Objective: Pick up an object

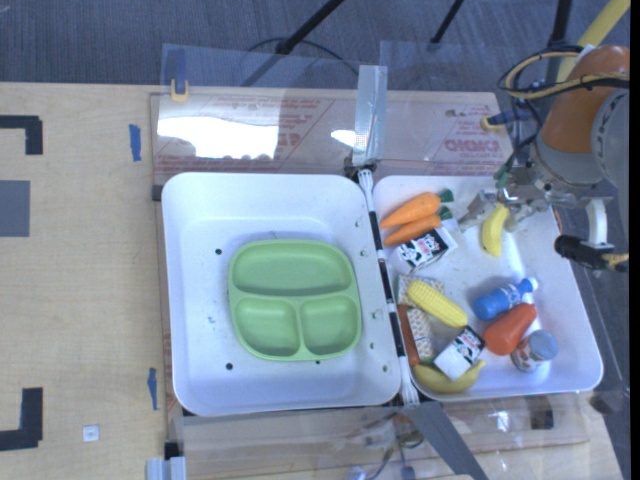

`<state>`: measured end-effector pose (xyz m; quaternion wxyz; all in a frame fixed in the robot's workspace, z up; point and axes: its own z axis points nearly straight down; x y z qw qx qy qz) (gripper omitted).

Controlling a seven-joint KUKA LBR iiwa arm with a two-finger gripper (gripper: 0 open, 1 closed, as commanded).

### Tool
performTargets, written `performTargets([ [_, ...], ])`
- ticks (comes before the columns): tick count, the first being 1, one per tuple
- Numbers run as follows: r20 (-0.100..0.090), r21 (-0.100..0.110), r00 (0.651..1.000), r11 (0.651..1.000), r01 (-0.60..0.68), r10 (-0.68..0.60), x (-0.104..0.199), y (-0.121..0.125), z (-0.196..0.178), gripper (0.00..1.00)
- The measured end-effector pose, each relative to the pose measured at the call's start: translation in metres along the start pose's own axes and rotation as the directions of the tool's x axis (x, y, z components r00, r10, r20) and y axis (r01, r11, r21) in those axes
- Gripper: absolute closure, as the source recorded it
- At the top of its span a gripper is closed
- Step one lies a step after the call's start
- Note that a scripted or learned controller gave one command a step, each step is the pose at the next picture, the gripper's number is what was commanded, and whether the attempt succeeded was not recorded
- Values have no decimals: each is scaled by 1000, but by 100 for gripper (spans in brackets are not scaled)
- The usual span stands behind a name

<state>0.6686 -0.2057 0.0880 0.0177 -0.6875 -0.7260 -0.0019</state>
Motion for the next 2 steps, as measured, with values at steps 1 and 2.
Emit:
performTargets([
  [1,21,-18,1000,1000,3,-3,-4,2,-11,100],
  [2,34,-19,981,982,189,-189,54,-9,-96,100],
])
